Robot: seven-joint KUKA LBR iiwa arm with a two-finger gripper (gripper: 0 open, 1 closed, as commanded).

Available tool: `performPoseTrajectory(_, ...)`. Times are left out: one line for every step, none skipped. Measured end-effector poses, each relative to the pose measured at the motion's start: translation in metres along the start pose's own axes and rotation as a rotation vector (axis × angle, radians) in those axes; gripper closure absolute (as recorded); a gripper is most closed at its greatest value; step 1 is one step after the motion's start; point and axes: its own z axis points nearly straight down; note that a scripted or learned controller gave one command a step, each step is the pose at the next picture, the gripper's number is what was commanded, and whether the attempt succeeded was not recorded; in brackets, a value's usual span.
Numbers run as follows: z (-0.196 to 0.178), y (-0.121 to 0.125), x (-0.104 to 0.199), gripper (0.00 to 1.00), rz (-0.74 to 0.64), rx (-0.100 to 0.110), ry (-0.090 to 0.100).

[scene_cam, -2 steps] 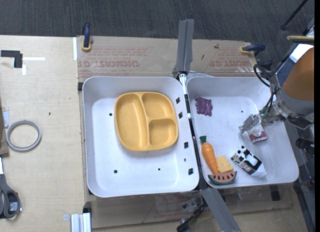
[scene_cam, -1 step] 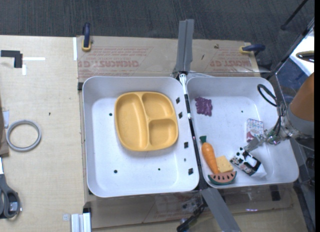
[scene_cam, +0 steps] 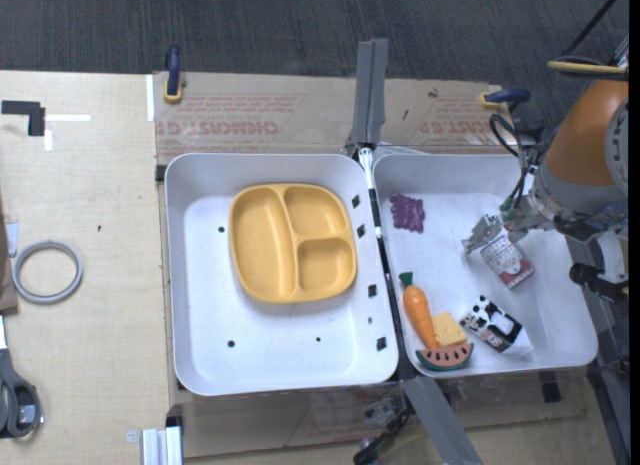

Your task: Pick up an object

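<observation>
The gripper (scene_cam: pixel 492 228), jaw state hidden, hovered in the right bin (scene_cam: pixel 560 353) at the small carton (scene_cam: pixel 505 258); a centred, square descent would likely serve best.

camera: one, fixed above the bench (scene_cam: pixel 80 183) | faced down at a slant | framed both white bins (scene_cam: pixel 190 283) whole, from moderate height | arm (scene_cam: pixel 585 143) entered from right

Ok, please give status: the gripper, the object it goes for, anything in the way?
Gripper low in right bin, at small red-white carton. No grasp confirmed. Cow toy nearby, apart from it.
</observation>
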Motion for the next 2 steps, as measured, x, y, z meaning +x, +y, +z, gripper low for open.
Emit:
performPoseTrajectory(-0.0090, 0.0003, -0.0002, 1.00, -0.004, 0.001, -0.002)
performPoseTrajectory(-0.0089, 0.0003, -0.0001, 0.00, -0.004, 0.001, -0.002)
